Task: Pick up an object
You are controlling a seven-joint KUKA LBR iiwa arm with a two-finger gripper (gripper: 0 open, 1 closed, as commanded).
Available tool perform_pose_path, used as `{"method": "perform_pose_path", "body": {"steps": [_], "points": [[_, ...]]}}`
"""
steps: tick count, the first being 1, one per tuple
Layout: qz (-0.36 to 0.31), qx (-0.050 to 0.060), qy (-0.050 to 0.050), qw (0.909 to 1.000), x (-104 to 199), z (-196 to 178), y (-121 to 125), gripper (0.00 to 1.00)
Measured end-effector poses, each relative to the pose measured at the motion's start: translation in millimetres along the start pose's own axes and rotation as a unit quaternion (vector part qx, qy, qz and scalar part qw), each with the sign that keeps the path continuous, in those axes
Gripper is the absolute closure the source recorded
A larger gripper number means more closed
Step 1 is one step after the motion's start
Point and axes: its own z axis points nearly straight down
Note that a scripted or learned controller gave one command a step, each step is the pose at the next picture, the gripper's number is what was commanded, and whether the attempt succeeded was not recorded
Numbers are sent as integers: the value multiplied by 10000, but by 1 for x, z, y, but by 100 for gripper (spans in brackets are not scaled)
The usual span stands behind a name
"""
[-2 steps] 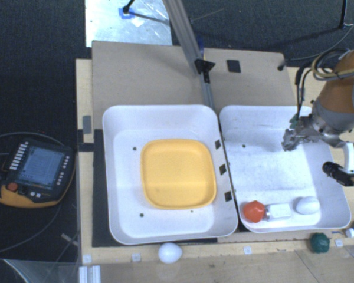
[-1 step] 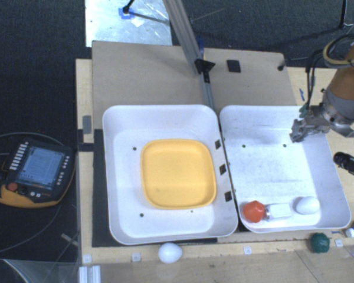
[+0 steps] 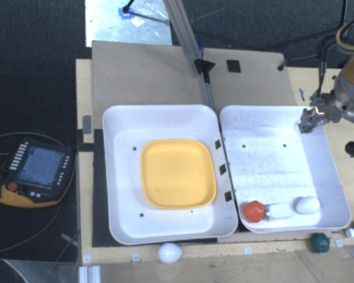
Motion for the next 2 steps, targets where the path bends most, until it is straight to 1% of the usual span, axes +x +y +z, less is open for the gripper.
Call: {"method": "perform_pose_path", "body": {"steps": [1, 2], "points": [[-18, 19, 11, 10000, 55, 2, -8, 100], [-17, 21, 11, 10000, 103, 2, -14, 100]]}}
